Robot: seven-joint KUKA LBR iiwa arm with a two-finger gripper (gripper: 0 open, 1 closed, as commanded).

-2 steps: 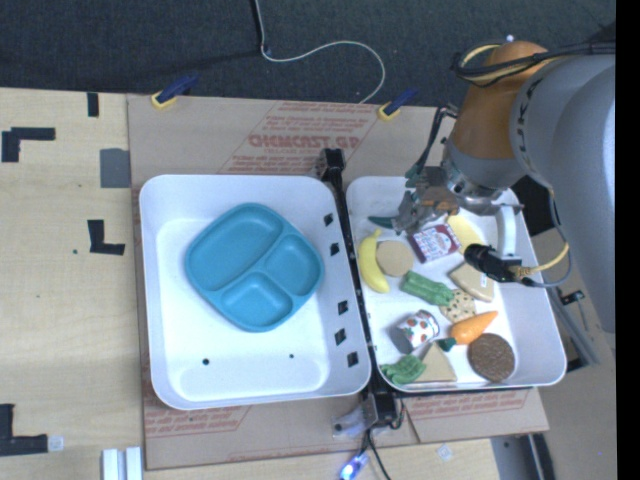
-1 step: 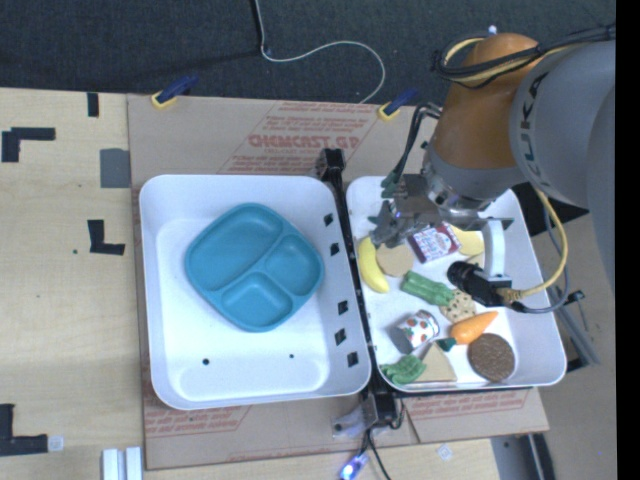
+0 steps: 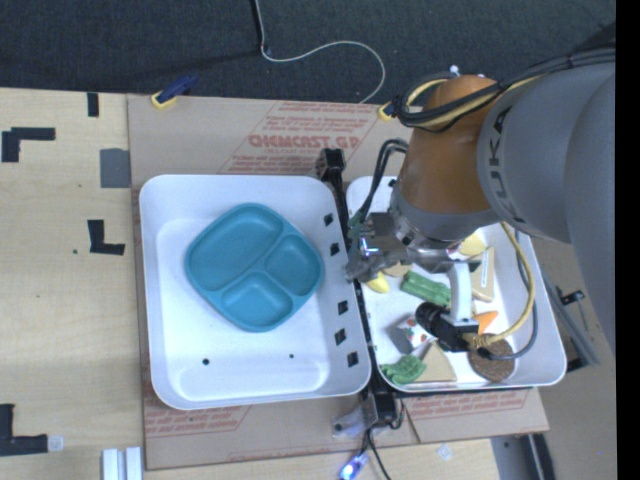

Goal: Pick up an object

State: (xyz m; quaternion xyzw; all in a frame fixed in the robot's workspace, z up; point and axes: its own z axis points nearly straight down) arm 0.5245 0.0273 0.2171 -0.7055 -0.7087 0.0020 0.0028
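**Where the gripper hangs, small things crowd the right bin**

Though it lies partly under the gripper, a yellow piece shows in the right bin, close to the bin's left wall. The gripper sits low just above it, and I cannot tell how far open it is or if it has hold of anything.

Just right of the yellow piece is a green piece, then a white stick and a pale stick. Nearer lie a grey bit, an orange bit, a green leafy thing and a round brown thing.

The big arm hides the far part of this bin. The small things are too blurry to name.

In the left bin, a blue plate with three parts lies flat, well apart from the rest.
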